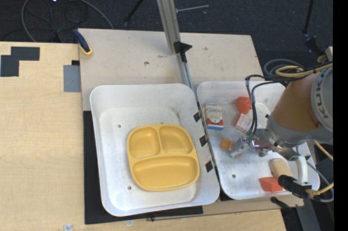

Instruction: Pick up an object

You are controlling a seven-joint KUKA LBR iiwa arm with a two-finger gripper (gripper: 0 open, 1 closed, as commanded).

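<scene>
Gripper: I see my gripper low over the middle of the right bin, reaching in from the right; its metal tip is a blur against the white floor, so I cannot tell how it stands or whether it has hold of anything

Small brown object: a small brown object lies on the bin floor just left of the tip, touching it or nearly so; I cannot tell which

Arm: the grey wrist and orange band cover the right side of the right bin; black cable loops over it on the far side

Right bin: the right bin is shallow and white, its bare floor showing on the near side

Right bin contents: a small printed carton with red and blue on it sits far left, close to the dividing wall; an orange-red piece lies further right toward the far wall; a white and red packet lies just near of that, beside the wrist; a tan cylinder and an orange-red block lie at the near right corner, close together

Left bin: the left bin is the larger white one, touching the right bin along black clips

Left bin contents: one yellow divided plate, three compartments, lying flat in the middle

Bench: a pale board runs beyond the bins, with a metal post rising from its far side
</scene>
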